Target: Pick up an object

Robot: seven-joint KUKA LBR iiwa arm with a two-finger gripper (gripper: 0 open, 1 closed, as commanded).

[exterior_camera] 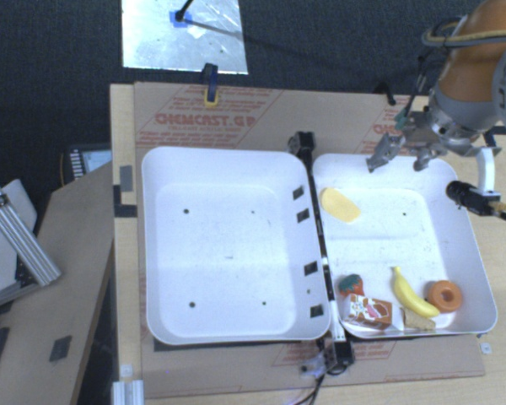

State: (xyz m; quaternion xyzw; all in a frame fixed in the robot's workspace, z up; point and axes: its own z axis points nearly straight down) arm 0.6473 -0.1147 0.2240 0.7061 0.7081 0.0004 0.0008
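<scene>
Camera view: the gripper (402, 155) hangs spread wide and empty over the right bin (472, 251), at its far edge. Nearest below lies a pale yellow piece (340, 205), flat, probably light and smooth. Recommended hold: across its narrow width. The banana (410, 293) lies farther off.

A pale wooden bench (84, 218) carries a flat brown cardboard sheet printed with red lettering (236, 112). Two shallow white plastic bins sit side by side on the cardboard, touching along their inner edges: the left bin (152, 226) and the right bin (468, 251). Black clips (308, 218) line their seam.
</scene>
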